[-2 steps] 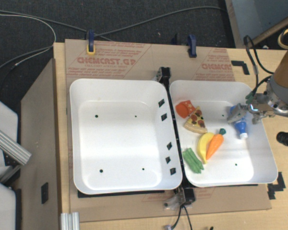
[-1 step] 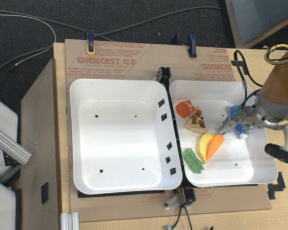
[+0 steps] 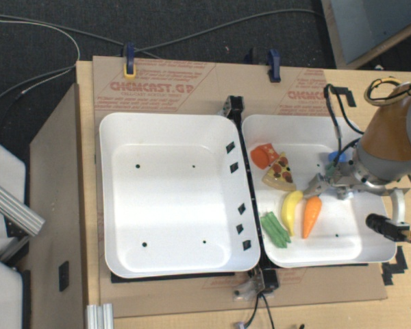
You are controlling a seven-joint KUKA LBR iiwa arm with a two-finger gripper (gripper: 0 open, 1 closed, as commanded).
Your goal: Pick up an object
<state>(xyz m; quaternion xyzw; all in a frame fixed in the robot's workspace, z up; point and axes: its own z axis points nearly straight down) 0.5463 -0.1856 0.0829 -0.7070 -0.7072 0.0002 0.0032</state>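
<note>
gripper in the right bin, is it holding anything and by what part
It cannot be told. The gripper sits right at the top end of the orange carrot, beside the banana, but no object shows between its fingers.

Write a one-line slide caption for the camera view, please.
Gripper above the right bin, beside a carrot, banana, pizza slice and green beans.

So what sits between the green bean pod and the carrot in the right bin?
In the camera view, the yellow banana lies between the green bean pod and the carrot, close beside both in the right bin.
</note>
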